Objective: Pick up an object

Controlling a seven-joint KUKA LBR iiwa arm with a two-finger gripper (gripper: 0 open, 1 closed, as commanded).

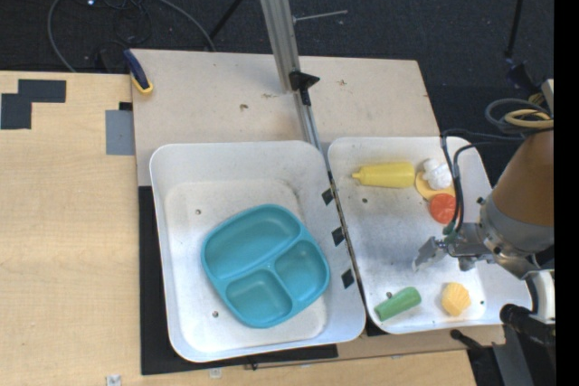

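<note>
Hovering low in the right bin (362,160), the claw (429,252) shows spread fingers, gripping nothing. Green object (397,303) lies just below it, yellow piece (456,298) beside.

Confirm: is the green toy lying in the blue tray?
No, the green toy lies in the right bin, while the blue tray sits in the left bin.

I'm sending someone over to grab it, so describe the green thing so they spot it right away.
Look in the right-hand bin, along its near edge. The green piece lies there, a short rounded stick. Its neighbour to the right is a yellow lump; nothing else in that bin is green.
</note>
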